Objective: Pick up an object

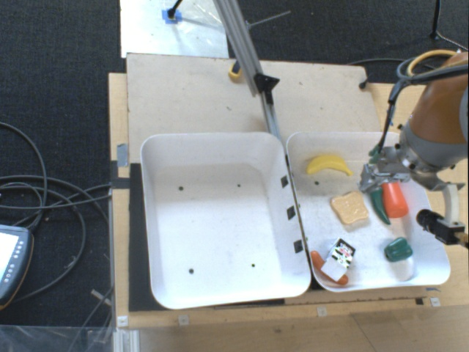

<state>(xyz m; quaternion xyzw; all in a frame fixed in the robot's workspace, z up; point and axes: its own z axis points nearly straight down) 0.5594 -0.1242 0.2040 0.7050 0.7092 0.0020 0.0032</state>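
The right white bin (316, 215) holds several items. A yellow banana (328, 166) lies at its back and a slice of toast (349, 209) in the middle. A green chili (380, 207) and an orange-red piece (395, 200) lie side by side on the right. Toward the front are a white bottle with a green cap (399, 257), plus a small black-and-white box (338, 259) on top of an orange carrot (316, 259). My gripper (375, 177) hangs over the bin's right part, just above the upper ends of the chili and the orange-red piece.
The left white bin (212, 218) stands beside the right one, their rims meeting in the middle. A slanted metal pole (243, 42) runs from the top down to the bins' shared back corner. Cables and a pendant (11, 259) lie on the floor at left.
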